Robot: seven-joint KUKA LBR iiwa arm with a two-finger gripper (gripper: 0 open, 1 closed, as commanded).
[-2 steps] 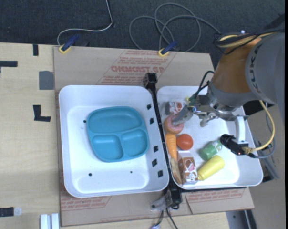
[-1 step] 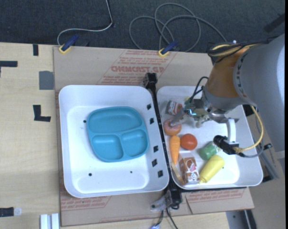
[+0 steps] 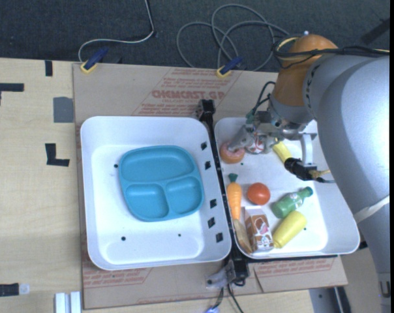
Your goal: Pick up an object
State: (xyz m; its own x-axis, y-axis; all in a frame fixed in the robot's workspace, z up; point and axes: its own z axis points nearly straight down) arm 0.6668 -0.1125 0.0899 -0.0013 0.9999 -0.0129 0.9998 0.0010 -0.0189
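**Gripper low over the right bin's far corner, grasp unconfirmed**

The gripper sits low in the right bin, near its far left corner, just above a small round orange-and-white object that lies against the divider. Whether the jaws are open, closed or gripping anything cannot be told; motion blur and the wrist hide them. The likeliest failure is a miss: the object lies tight to the bin wall, leaving little room for a jaw on that side, so it may be pushed away or squeezed out. The other candidates lie apart nearer the front: a carrot, a tomato, a green bottle, a yellow bottle and a small carton. The left bin holds a blue divided plate.
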